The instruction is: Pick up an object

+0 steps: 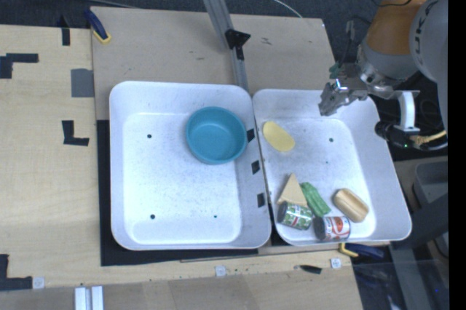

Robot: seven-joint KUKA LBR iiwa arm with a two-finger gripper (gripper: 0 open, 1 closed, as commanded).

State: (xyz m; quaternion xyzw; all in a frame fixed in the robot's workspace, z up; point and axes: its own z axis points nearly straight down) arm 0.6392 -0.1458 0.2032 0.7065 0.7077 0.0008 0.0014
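Five items crowd the right bin's (378,156) near corner, touching, where we judge a multi-object snag likely; the yellow piece (278,136) lies alone, nearest the gripper (331,99), grip state indiscernible.

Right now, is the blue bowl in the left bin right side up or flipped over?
Right side up. The blue bowl in the left bin shows its open mouth, with the rim ringing a hollow inside. Nothing visible in it.

No legible text on the cans (333,228) or elsewhere
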